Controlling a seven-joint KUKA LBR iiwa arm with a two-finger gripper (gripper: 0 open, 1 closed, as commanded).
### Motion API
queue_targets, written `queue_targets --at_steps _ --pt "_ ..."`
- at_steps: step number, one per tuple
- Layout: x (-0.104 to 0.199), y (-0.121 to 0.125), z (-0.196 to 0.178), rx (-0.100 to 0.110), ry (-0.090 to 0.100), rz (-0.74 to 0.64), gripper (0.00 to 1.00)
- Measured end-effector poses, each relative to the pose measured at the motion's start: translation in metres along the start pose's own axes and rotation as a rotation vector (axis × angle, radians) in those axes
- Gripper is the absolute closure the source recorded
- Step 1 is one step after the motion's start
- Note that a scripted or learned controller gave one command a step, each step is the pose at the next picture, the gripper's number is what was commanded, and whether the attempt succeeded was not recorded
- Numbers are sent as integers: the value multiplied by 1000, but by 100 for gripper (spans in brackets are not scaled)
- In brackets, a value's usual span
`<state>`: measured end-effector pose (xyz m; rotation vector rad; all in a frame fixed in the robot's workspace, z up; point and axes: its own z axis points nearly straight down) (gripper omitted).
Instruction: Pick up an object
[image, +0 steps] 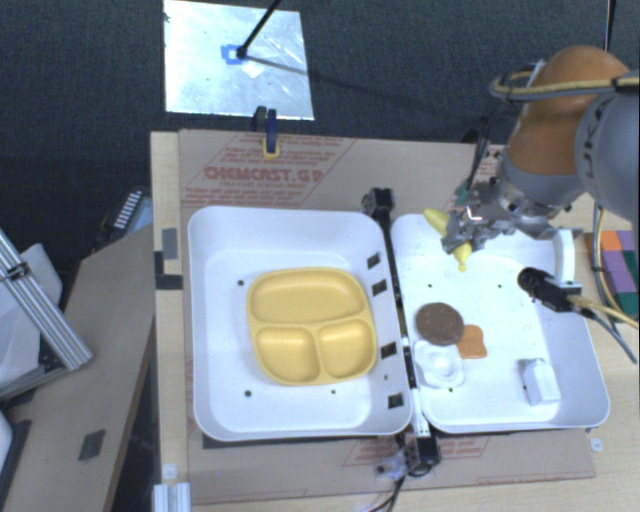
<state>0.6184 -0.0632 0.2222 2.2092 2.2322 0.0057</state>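
My gripper (462, 238) hangs low over the far left part of the right bin (575, 400). A yellow banana-like thing (436, 218) lies right under it, one end showing to the gripper's left and another tip poking out below it. The gripper hides its middle, and I cannot make out whether it is gripped. Nearer the front of the same bin lie a brown round disc (440, 323), a small orange piece (472, 343) touching it, a white lumpy thing (437, 364) and a pale grey block (536, 380).
The left bin (215, 250) holds a yellow divided plate (308, 325). A black-clipped divider (390, 300) runs between the two bins. Cardboard lies under both, and a metal sheet (238, 62) lies beyond the bench's far edge.
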Motion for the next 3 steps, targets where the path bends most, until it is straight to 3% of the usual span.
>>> queue_targets --at_steps 3 --pt "162 -10 5 3 0 0 100"
